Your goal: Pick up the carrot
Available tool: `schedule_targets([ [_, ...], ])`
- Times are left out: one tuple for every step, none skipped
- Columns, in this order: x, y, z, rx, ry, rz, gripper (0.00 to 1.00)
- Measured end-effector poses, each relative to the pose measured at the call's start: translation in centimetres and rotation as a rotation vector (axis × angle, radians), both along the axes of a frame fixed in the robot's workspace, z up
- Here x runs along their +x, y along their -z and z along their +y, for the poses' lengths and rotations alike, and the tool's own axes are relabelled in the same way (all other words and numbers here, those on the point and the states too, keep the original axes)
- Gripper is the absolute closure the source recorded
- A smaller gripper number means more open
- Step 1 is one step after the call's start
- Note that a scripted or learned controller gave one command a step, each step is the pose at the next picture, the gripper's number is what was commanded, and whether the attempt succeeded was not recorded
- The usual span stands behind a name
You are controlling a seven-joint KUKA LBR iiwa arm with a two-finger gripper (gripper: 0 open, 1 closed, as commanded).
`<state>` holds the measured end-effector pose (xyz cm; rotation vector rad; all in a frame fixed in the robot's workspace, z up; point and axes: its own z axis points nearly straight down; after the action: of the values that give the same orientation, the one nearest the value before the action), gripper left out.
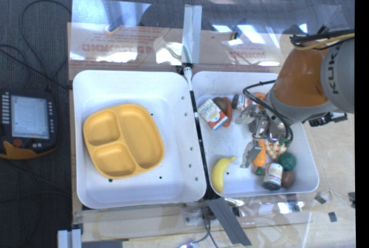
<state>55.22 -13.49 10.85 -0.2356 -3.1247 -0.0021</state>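
The orange carrot [260,156] lies in the right bin [305,186], towards its front right, among other toy foods. My gripper [257,147] hangs right over it, reaching in from the right under the grey and orange wrist. It is open: one grey finger [249,157] stands just left of the carrot and the other sits on the carrot's far right side. The carrot's upper end is hidden by the gripper. It still rests on the bin floor.
Around the carrot are a green broccoli [287,160], a small jar [274,175] and a brown item [289,179]. A banana [221,172] lies front left, a small carton [211,113] further back. The left bin [173,183] holds a yellow divided plate [122,139].
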Motion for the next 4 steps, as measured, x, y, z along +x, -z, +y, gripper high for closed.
schedule_targets([
  [-6.3,1.9,-1.5,-0.005,0.015,-0.024,0.0],
  [-6.0,0.6,-1.6,-0.009,0.013,-0.033,1.0],
  [-6.0,-0.3,-1.5,-0.011,0.012,-0.033,1.0],
  [-5.9,-1.2,-1.5,-0.013,0.011,-0.034,1.0],
])
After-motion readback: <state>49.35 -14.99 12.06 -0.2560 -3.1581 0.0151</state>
